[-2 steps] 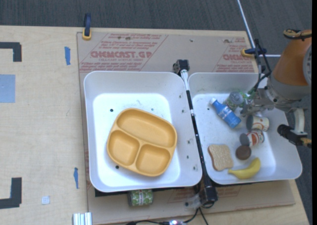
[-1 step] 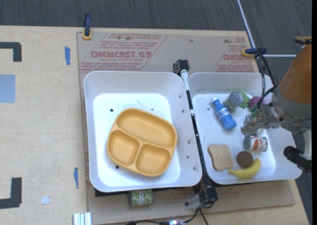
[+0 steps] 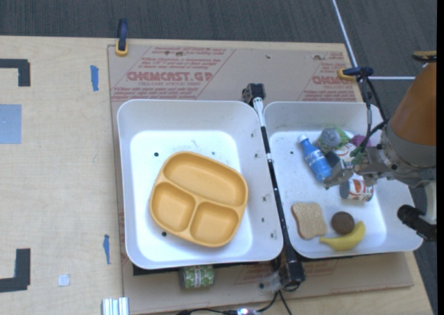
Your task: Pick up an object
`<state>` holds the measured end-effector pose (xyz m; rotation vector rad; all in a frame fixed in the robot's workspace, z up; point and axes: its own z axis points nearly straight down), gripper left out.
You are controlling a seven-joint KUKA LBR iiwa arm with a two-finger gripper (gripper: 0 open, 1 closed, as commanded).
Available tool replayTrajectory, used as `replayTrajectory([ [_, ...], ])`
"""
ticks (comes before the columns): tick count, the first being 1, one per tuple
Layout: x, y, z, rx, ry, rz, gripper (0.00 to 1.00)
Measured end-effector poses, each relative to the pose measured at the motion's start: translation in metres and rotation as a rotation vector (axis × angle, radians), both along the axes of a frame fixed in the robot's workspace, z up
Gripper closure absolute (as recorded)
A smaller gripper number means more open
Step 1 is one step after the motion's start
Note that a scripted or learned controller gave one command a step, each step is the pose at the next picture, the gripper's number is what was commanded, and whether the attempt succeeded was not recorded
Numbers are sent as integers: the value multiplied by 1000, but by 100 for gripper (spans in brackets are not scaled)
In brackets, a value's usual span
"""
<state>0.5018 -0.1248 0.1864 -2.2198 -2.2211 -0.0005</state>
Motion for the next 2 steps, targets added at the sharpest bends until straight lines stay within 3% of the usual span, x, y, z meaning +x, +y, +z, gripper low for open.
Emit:
replayTrajectory([
  [1,25,20,-100,-1,-7,1,0],
  [2,99,20,-100,-2,-5,1,0],
])
